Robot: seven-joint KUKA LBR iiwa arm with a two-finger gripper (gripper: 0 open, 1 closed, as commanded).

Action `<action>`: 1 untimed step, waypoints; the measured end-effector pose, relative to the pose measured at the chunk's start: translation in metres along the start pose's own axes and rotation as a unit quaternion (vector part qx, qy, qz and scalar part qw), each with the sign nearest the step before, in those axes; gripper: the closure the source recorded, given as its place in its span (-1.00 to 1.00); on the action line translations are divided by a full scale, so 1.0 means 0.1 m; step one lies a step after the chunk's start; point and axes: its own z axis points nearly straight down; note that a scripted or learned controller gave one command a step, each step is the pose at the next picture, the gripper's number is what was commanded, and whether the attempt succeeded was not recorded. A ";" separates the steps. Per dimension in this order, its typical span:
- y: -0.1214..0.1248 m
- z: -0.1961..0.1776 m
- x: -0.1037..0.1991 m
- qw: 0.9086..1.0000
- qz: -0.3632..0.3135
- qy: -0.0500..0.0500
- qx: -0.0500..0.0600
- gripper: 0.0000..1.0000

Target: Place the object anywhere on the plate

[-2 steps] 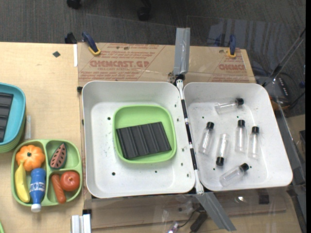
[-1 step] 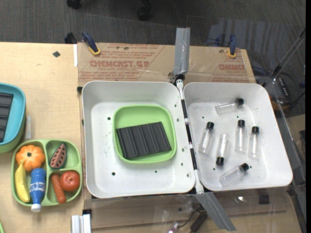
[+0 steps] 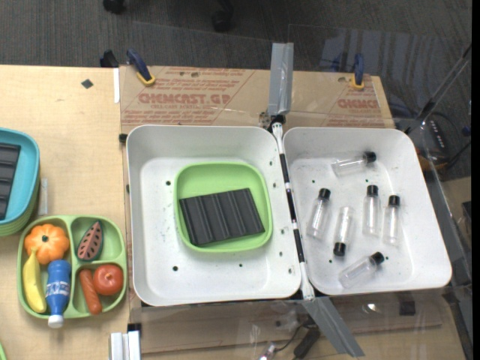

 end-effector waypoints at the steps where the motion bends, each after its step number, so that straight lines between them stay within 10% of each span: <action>1: 0.00 0.00 0.00 1.000 0.000 0.000 0.000 -1.00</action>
